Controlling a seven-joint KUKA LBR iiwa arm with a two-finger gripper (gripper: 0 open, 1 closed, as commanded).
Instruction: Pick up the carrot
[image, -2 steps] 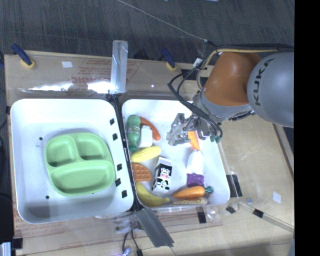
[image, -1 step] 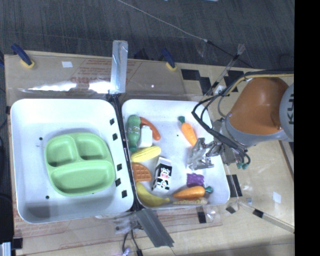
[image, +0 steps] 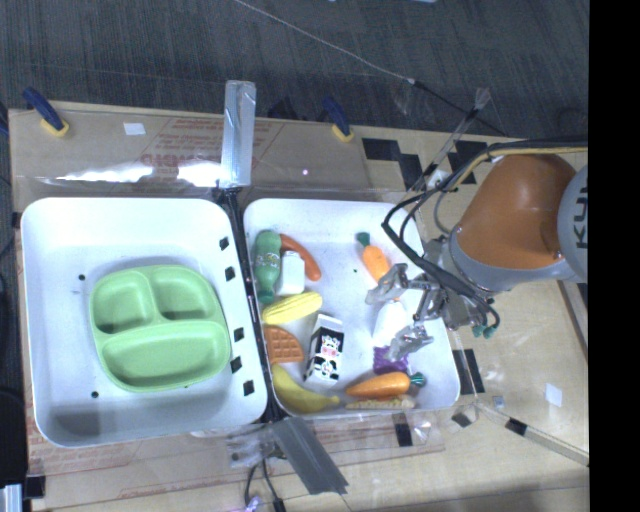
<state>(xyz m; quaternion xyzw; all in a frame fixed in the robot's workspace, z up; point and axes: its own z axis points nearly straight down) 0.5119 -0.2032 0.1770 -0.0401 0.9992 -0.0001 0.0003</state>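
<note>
- Your gripper (image: 401, 312) hangs with its jaws spread wide and nothing between them.
- You see the carrot (image: 374, 261) just up-left of the jaws, long axis diagonal, green top pointing up-left.

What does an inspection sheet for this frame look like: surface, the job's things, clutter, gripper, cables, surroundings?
Surface: bench bearing a left bin and a right bin side by side.
Job's things: two carrots in the right bin, one near the gripper, another at the near wall.
Clutter: green tray in the left bin; in the right bin a bottle, corn, banana, waffle, carton.
Gripper: gripper over the right bin, fingers apart, nothing between them.
Cables: black cable looping from the arm.
Surroundings: blue clamps on the far edge.
</note>
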